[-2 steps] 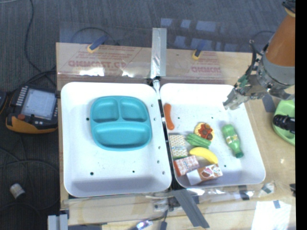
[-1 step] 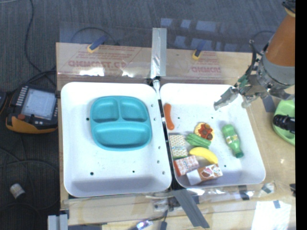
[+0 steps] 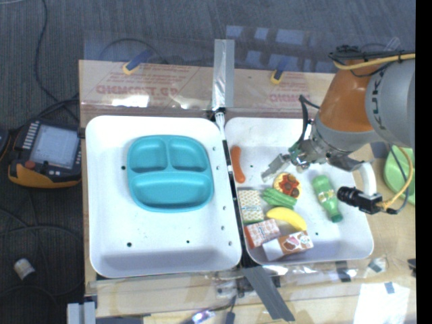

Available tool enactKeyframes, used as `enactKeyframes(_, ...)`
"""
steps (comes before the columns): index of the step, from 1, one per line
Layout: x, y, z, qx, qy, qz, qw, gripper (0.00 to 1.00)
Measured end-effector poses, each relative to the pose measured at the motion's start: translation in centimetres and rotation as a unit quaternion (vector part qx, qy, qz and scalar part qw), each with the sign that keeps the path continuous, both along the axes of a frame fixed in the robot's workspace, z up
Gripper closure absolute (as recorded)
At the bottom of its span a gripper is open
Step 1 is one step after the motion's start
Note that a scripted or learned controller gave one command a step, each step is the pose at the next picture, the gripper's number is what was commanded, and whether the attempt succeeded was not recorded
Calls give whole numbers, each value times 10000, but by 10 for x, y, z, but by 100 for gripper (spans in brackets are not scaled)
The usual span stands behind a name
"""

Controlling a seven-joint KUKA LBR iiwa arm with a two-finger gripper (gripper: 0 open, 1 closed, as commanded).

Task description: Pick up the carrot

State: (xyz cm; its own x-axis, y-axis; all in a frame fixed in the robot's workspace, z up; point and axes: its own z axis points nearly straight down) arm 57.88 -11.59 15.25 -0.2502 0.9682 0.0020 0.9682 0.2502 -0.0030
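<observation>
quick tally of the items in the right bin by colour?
Orange: 1, carrot
Yellow: 1, banana
Green: 2, bottle and long green vegetable
Red or mixed print: 4, pizza slice, checked packet, red packet, carton
Total: 8

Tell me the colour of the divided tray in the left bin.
The divided tray is turquoise blue, plain and unpatterned, seen clearly in the camera view.
</observation>
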Motion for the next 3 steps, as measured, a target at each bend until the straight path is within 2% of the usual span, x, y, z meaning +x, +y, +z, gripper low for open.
enactKeyframes(1,11,10,-62,-28,-99,921,9957,0)
enactKeyframes(2,16,-93,120,-20,-22,1217,9926,0)
enactKeyframes(3,42,-45,86,-7,-21,2452,9695,0)
